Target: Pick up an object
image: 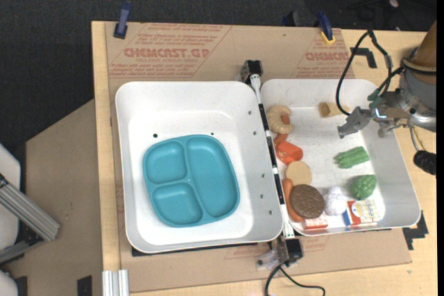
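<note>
Hovering over the right bin (399,170) near the table's right edge, the hand (352,124) hangs with fingers spread and holding nothing, the green bean pod (352,157) lying just below it toward the table's front edge, its long axis running left-right.

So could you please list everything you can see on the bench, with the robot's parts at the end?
Left bin: 1, white, left side of bench.
Divided plate: 1, teal, in left bin.
Right bin: 1, white, right side.
Toy foods: several, right bin, including a tan shrimp-like piece, orange pieces, a brown patty, two green vegetables, a small tan bit and a carton.
Clamps: 2, blue, bench's far edge.
Gripper: 1, grey, above right bin.
</note>
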Action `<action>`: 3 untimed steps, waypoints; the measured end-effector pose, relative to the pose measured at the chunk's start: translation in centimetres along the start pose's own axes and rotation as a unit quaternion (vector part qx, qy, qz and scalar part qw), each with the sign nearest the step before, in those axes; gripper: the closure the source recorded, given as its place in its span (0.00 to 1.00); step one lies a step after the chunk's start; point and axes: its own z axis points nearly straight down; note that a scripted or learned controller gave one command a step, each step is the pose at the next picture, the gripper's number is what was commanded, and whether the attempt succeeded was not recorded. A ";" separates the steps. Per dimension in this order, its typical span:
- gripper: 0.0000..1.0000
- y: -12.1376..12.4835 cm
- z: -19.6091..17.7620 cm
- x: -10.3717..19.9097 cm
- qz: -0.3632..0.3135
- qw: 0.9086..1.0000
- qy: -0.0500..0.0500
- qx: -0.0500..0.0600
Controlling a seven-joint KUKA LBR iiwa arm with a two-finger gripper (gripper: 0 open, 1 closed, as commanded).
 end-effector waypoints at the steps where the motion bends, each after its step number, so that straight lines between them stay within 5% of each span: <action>1: 0.00 -1.5 5.9 -5.1 0.003 1.000 0.000 0.003; 2: 0.00 -5.7 13.4 -5.2 0.001 1.000 0.002 0.003; 3: 0.00 0.4 12.0 -5.3 -0.002 1.000 -0.002 -0.004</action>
